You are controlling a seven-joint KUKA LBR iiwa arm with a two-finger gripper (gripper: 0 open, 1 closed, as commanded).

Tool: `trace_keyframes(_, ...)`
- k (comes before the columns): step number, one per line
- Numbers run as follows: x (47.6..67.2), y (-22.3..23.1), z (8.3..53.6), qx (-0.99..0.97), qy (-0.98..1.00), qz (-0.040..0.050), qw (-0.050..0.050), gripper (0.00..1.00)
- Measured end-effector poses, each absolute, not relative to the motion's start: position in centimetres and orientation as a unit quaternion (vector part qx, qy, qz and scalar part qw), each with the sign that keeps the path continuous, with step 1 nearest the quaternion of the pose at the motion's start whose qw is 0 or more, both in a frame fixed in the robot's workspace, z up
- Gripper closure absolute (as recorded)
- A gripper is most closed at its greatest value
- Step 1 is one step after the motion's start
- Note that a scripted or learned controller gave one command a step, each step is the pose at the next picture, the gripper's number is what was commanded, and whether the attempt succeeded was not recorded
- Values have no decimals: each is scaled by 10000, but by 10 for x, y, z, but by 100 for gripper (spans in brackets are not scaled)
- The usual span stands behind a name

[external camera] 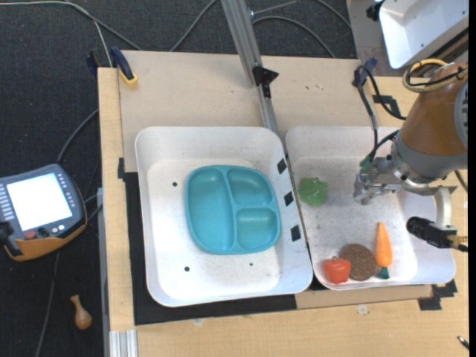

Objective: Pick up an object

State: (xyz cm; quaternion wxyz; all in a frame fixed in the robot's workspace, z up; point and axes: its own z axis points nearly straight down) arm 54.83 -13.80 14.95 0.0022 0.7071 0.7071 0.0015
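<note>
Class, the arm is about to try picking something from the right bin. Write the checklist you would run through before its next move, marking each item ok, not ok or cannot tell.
1. Objects in the right bin: green piece, carrot, brown disc, red piece: ok.
2. Claw over the right bin: ok.
3. Claw above an object: not ok; it hangs over bare floor between green piece and carrot.
4. Green piece stands apart: ok.
5. Red piece, brown disc, carrot crowded together: not ok.
6. Claw opening: cannot tell.
</note>
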Motion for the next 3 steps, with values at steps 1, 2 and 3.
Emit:
trace_keyframes(1,560,-140,202,7065,7077,20,31,100)
trace_keyframes(2,562,-140,255,7063,7079,21,35,100)
trace_keyframes(3,553,-79,245,7048,7094,6,-20,100)
